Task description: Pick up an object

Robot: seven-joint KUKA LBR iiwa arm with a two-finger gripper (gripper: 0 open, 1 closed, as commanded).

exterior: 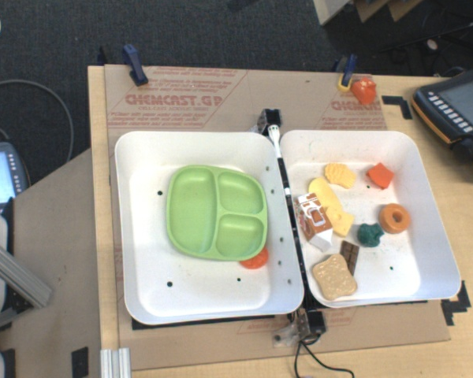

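On the brown board [244, 101] that covers the worktop, red printed letters stand in the upper middle of the frame. The biggest line reads "CHEMCAST G P", just above the left white bin [134, 211]. Smaller red lines above and below it are too fine to read. To the upper right, near the orange ball [364, 90], the same red print comes again, but there it is not readable. The small box [314, 216] in the right bin [433, 242] carries a brown and white pattern; its letters cannot be read.

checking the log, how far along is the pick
Done: nothing looks picked. The toy food lies loose in the right bin: donut, orange block, cracker, banana. In hand: nothing to report. Left: the whole pick. The green divided plate sits in the left bin, a red piece at its edge.
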